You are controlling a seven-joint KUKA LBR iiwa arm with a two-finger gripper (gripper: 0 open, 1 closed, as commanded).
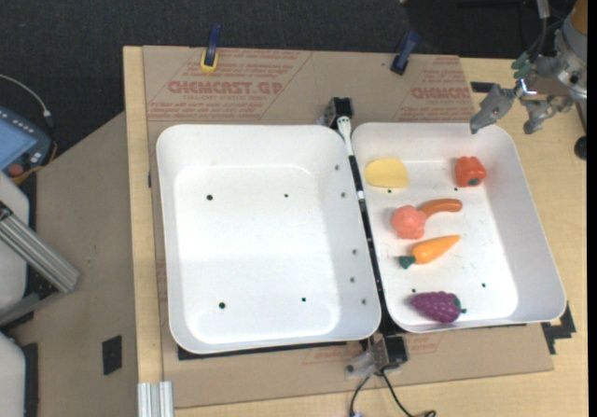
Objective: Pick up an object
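Red "CHEMCAST GP" print repeats across the brown board (280, 79).

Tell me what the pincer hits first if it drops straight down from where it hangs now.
Probably the far right rim of the right bin, near its corner. The pincer hangs open above it. The red pepper lies nearest, but left of that line. Height is hard to judge from this slant.

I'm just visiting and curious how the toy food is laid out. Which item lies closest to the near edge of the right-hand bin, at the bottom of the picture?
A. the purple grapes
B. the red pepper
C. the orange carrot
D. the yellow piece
A: the purple grapes lie lowest in the right bin, below the carrot.
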